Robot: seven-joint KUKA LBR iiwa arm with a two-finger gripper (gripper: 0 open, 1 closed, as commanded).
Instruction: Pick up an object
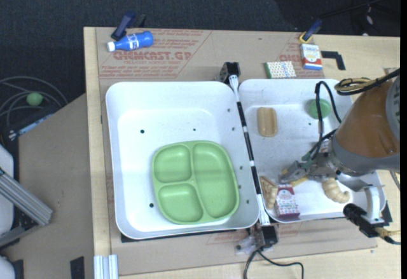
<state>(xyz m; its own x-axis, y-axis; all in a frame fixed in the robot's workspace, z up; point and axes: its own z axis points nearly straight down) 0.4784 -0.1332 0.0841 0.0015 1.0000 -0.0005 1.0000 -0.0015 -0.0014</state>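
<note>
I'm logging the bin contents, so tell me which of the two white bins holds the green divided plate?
The left white bin holds the green three-compartment plate. The right white bin has small items instead, with the gripper over it.

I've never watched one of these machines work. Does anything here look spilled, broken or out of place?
Nothing looks spilled or broken. The green divided plate lies flat in the left bin. The right bin holds a tan piece, a green item and a small red-and-white packet. A blue-and-white bottle lies on its side on the bench, outside the bins.
</note>
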